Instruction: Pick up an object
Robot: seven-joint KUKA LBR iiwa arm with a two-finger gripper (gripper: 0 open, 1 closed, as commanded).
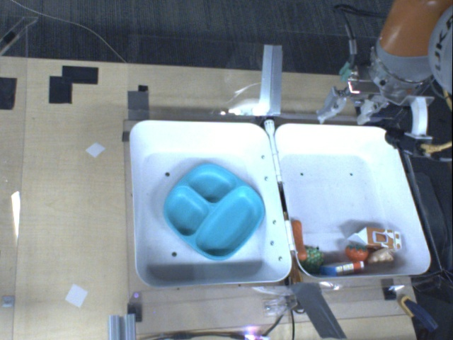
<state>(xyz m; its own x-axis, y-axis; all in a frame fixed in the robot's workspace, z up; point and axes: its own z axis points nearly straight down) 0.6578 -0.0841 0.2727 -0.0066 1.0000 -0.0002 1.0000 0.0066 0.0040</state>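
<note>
My gripper [352, 108] hangs above the far rim of the right bin [340, 190], its two fingers spread apart with nothing between them. Several small items lie in a heap along that bin's near edge: an orange carrot-like piece [298, 236], a green-and-red item [311, 256], a blue-and-red marker [343, 268], a red-orange piece [356, 253] and a small white-and-orange carton [379, 238]. A blue divided tray [214, 209] rests in the middle of the left bin [152, 154]. The heap lies well below the gripper in the view.
A metal post [272, 80] stands behind the seam between the two bins. Black cables [417, 144] run along the right bin's right side. The wooden bench [64, 211] stretches to the left, with black marks near its far edge.
</note>
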